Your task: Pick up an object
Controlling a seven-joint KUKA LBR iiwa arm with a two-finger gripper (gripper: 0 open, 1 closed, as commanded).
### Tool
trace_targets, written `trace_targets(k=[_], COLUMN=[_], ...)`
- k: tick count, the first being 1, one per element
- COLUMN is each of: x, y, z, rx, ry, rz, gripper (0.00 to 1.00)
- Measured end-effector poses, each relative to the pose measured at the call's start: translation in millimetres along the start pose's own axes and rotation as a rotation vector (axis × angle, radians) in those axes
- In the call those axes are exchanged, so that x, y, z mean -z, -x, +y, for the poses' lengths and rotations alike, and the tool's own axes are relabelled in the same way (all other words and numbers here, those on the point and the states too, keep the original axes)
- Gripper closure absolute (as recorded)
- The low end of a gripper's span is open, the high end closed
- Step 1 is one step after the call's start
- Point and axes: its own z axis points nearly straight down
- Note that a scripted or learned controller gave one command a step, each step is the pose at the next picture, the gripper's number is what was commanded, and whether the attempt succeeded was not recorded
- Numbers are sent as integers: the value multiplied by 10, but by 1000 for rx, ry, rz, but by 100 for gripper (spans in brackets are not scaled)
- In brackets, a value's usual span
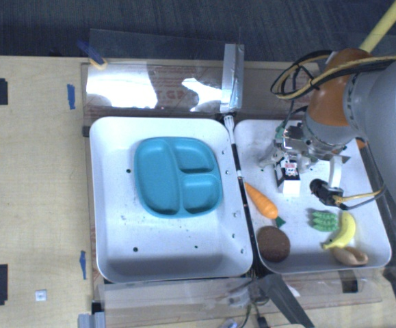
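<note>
While the arm hangs over the right bin (375,203), the lines below size up the pick.
Pincer (290,176): low over the bin's far half; I cannot tell its state.
Nearest object: carrot (261,201), just beside the pincer, lying aslant by the divider.
Others: brown round fruit (273,243), banana (342,231), green piece (323,219).
Left bin (109,183): blue tray (178,176).
Advice: straddle the carrot's narrow width, descend squarely, avoid the wall.

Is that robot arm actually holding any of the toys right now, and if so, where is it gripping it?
It cannot be told. The gripper hangs over the right bin, apart from the carrot, kiwi and banana, which lie on the bin floor. Its tip is too small and cluttered to judge.
</note>
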Motion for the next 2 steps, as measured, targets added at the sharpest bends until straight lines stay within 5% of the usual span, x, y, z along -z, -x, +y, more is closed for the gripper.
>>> trace_targets(k=[1, 2], x=[119, 1218], y=[-2, -532], z=[14, -320], rx=[2, 109], ry=[4, 7], rz=[-1, 3], gripper=[100, 100])
